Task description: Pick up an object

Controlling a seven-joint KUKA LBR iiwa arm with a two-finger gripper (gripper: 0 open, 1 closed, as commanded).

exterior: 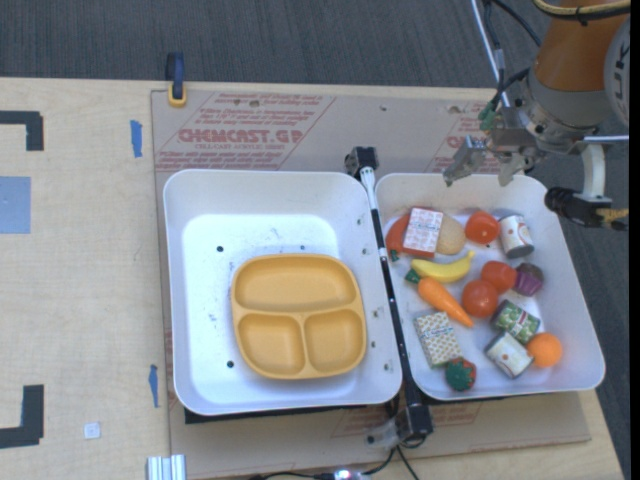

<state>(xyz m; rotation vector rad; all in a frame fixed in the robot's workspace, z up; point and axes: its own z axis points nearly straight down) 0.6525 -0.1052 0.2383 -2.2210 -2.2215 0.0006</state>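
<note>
The gripper [487,161] hangs over the far rim of the right bin [585,363], arm coming in from the right. Fingers look spread, nothing between them, so it's empty and open fairly wide. The left bin [190,298] holds a yellow tray [297,313] with three compartments, nothing in them.

All the pickable things sit in the right bin, crowded. The nearest candidates to the gripper are the carton [422,232], the tomato [481,228] and the can [516,236], all at the bin's far end. The banana [442,266] and carrot [444,302] are mid-bin, and more boxes plus an orange [545,349] sit at the near right.

The step is probably the approach before the descent. To do it well, pick one item with free sides; the carrot looks good, with a gap along its right flank. Its long axis runs diagonally, thick end far-left, tip pointing near-right. The fingers should close across that axis, not along it, so the wrist likely needs a turn. The banana lies roughly left-right, ends curving upward toward the far side, touching the carton's near edge, so it's a tighter grab. Risk: fingers landing on neighbours in the clutter.
</note>
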